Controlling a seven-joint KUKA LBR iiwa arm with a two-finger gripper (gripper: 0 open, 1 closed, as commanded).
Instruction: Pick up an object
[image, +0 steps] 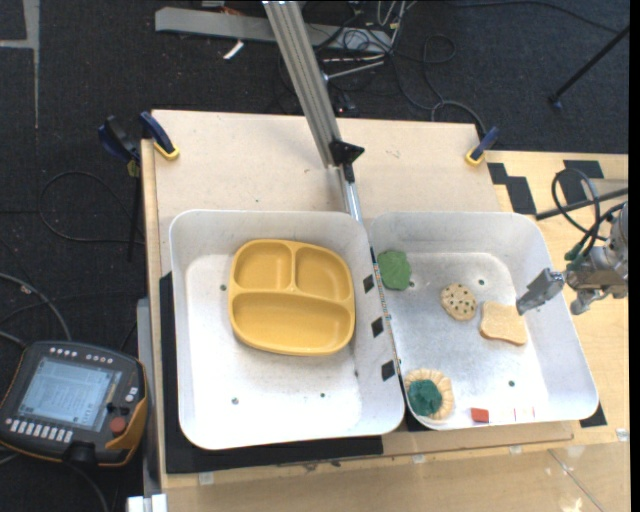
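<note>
No readable writing or brand anywhere; the handheld control pendant (68, 400) on the floor at lower left has a lit screen, but the text on it is too small to make out.

Bench (250, 165) carries 2 shallow white bins side by side. Left bin (270, 400) holds 1 thing: a yellow divided plate (293, 297) w/ 3 compartments, lying flat in the upper middle of the bin, nothing in its sections.

Right bin (560, 375) holds the small stuff: a green lumpy item (394, 269) near the upper-left corner, just beside the divider btwn bins; a round tan cookie w/ dark spots (459, 300) around the middle; a toast-like slice (503, 325) just right of the cookie; a tan disc w/ a dark green top (428, 394) at the lower-left edge; a small red piece (480, 414) near the front rim.

Gripper (535, 293) comes in from the right edge, over the right side of the right bin, a dark finger angling down-left w/ its tip just above-right of the toast-like slice. Nothing seen btwn its fingers; can't tell whether they're apart or together.

Yellow clamps sit at the bench's far corners.
</note>
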